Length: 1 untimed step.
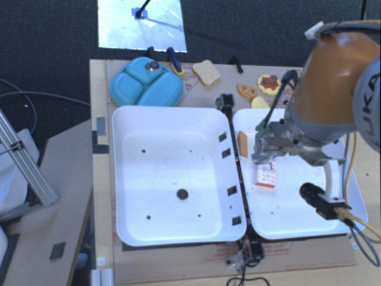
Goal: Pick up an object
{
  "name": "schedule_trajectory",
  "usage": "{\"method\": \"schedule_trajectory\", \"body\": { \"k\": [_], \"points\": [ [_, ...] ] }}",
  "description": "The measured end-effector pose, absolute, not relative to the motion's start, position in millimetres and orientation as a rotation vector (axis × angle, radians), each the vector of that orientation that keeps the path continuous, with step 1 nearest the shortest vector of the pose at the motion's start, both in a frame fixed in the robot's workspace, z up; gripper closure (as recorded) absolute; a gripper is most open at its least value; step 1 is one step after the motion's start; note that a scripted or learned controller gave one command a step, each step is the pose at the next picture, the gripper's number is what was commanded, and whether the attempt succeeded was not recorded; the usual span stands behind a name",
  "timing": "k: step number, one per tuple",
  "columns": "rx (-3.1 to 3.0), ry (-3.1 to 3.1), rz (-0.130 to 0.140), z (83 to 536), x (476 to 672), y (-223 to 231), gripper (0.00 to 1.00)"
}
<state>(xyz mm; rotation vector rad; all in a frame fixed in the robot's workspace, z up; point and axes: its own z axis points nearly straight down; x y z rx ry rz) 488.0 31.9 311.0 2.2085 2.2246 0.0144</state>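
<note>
Dark carpet surrounding the counter (pixel 101 159). Gripper (pixel 262 155) hovering over the right bin (pixel 297 228), finger state unclear; small red-and-white packet (pixel 265 176) lying just below. Descent phase, I judge; next needing lowering and closing.

Dark carpet-like floor (pixel 53 34) all around the bench, with a shiny reflective panel (pixel 141 15) lying up top. Wooden bench top (pixel 100 159) is light tan, and an aluminium frame rail (pixel 27 162) slants in from the left.
</note>
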Motion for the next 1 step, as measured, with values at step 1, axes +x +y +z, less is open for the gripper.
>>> {"method": "schedule_trajectory", "body": {
  "k": [1],
  "points": [
    [2.212,2.226,0.009,348.1,487.3,47.9,1.0]
  ]
}}
